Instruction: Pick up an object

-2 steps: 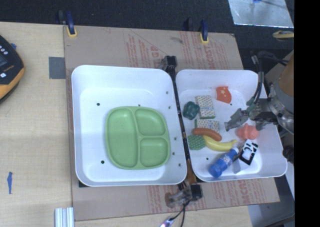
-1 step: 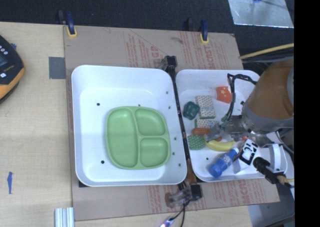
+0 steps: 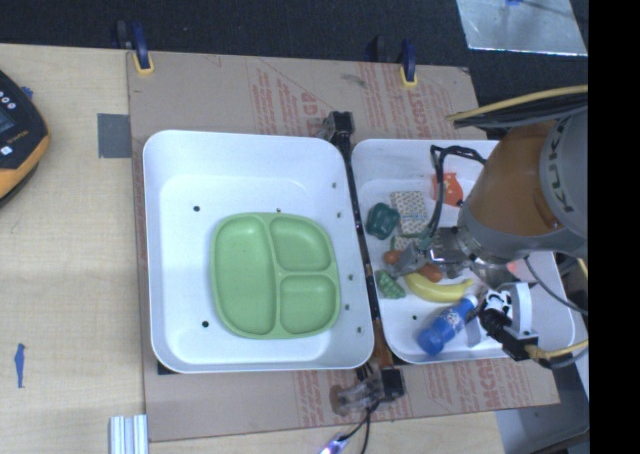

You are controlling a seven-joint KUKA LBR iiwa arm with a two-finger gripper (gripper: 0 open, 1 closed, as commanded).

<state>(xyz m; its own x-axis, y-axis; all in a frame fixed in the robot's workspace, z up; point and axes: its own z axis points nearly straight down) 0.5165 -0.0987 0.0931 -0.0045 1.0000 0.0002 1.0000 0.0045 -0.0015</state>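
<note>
Cardboard covers the wooden counter (image 3: 70,272), with two white bins side by side on it. We note the left bin (image 3: 170,242) holds a green divided plate (image 3: 272,274). The right bin (image 3: 400,342) carries the clutter: a banana (image 3: 438,289), a blue bottle (image 3: 445,326), a dark green toy (image 3: 381,219), a patterned sponge (image 3: 410,212).

Our arm (image 3: 520,192) reaches in from the right, and its jaws (image 3: 440,254) sit low over the clutter; we cannot tell whether they are open or closed. The banana lies just below them, toward the near edge, its long axis running left-right with a slight curve. The bottle lies further toward the near edge, slanting, cap end up-right. We judge the banana the likeliest target.
</note>
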